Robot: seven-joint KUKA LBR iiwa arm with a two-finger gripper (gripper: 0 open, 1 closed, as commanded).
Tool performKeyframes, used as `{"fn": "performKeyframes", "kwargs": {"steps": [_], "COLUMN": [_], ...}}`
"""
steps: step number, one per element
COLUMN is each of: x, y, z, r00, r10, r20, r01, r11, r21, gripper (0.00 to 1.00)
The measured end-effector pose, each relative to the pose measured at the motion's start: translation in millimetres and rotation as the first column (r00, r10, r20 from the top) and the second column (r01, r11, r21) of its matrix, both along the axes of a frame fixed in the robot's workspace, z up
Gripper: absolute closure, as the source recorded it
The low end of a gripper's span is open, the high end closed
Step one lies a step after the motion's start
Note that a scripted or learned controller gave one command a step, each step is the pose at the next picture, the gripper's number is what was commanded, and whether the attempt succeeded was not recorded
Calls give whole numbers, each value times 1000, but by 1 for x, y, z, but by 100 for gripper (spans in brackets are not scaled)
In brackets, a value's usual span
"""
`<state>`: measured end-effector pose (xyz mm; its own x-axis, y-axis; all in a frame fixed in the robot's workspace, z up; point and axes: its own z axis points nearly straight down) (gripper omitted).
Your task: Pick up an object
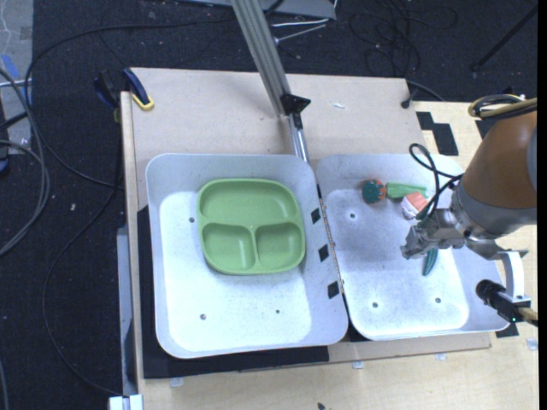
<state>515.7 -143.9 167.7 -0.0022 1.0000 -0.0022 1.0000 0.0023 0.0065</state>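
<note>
Green divided plate, one; two bins.

Arm cut off at right edge.

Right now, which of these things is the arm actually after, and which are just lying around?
Part of the job:
gripper
teal object under it
small toys in the right bin

Just lying about:
green divided plate
left bin
blue-and-yellow clamp
</note>
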Motion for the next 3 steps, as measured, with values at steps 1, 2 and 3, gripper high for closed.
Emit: {"fn": "performKeyframes", "kwargs": {"steps": [1,2,3], "x": [-3,-2,16], "y": [-2,-2,56], "z": [63,72,63], "r00": [1000,1000,1000], "r10": [1,1,5], "r20": [1,-4,-6], "r01": [-1,-1,-5], "r11": [1000,1000,1000], "r21": [0,1,3], "gripper": [100,100,100]}}
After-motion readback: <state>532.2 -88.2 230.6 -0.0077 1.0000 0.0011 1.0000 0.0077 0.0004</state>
